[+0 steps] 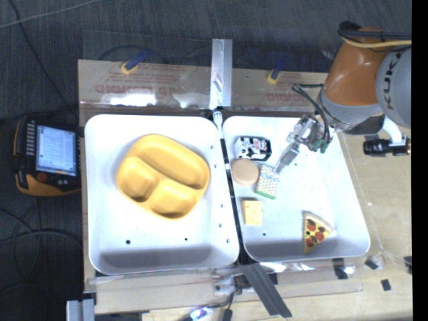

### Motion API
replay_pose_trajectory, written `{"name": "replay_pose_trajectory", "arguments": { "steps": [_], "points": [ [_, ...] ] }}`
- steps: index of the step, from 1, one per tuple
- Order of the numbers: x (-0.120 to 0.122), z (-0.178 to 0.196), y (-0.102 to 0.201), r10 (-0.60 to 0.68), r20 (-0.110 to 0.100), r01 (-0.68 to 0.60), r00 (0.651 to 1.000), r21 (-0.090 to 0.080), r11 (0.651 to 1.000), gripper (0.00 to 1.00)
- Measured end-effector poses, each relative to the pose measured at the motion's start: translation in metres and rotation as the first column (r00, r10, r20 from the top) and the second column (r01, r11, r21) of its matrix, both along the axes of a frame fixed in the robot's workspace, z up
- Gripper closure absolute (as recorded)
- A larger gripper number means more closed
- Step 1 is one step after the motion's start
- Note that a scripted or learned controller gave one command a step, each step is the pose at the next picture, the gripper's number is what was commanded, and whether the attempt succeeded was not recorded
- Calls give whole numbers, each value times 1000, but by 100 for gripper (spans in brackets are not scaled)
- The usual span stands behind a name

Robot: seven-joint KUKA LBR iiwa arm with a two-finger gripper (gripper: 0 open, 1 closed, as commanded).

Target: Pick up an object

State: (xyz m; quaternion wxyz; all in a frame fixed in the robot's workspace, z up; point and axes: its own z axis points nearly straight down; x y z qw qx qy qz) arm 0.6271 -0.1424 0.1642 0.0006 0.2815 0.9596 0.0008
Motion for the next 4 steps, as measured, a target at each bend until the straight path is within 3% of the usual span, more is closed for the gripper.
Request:
{"name": "replay_pose_trajectory", "arguments": {
  "steps": [1,2,3,4],
  "points": [
    [9,-67,42,-212,17,212,977,0,977,0],
    [-25,-66,30,-542,22,542,840,16,840,0],
    [-57,-31,11,-818,-1,818,576,-4,576,0],
    [-16,-16,-10,-768,-2,768,641,-3,641,0]
  ]
}}
